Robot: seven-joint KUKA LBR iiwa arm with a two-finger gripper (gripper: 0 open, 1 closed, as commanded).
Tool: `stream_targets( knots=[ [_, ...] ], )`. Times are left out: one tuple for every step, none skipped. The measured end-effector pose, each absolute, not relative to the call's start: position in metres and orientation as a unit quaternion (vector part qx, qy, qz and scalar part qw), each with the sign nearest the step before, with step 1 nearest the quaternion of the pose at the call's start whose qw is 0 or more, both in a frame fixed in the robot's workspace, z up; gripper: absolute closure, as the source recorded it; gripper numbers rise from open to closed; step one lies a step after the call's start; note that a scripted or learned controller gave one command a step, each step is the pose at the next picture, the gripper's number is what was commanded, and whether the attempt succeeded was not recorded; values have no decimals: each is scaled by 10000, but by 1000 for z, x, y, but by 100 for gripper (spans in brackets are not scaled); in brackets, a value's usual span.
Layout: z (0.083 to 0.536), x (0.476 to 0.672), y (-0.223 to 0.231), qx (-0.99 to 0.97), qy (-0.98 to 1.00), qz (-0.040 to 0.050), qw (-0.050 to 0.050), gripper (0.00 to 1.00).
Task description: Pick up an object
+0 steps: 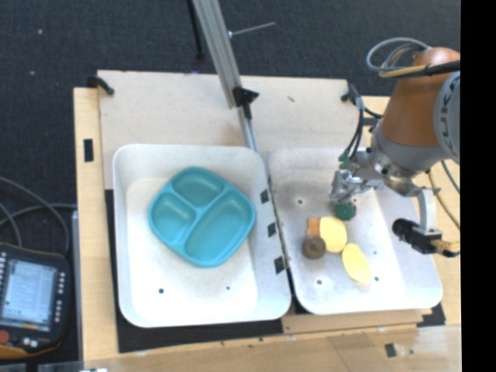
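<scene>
Fingers (346,194) point down inside the right bin (403,285), and at their tips sits a small green object (344,208), apparently pinched between them, though from this slant you cannot be fully sure the tips are closed on it rather than resting against it. The gripper (345,201) hangs near the bin's upper middle, just above a cluster of three pieces: a round yellow piece (334,234) touching a small orange block (313,226), a brown ring-like piece (313,247) just beside them, and a yellow oval (356,263) a little apart, lower right. To finish this step well, lift straight up and slowly, so the green piece cannot twist out of a shallow pinch; watch that it rises with the tips. Keep clear of the yellow piece directly beneath, which a sideways drift could knock. Behind the wrist, the arm's orange band (415,107) leans in from the right. The left bin (139,301) holds a teal divided tray (203,216), well apart from the work.
</scene>
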State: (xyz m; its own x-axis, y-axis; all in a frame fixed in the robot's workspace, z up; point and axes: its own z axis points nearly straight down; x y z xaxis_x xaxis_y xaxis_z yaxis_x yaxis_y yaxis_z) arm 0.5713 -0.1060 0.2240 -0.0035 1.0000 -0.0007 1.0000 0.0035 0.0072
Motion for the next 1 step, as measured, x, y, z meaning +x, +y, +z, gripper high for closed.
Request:
stream_targets(
  knots=[
    [269,573,-107,7057,7085,22,28,100]
  ],
)
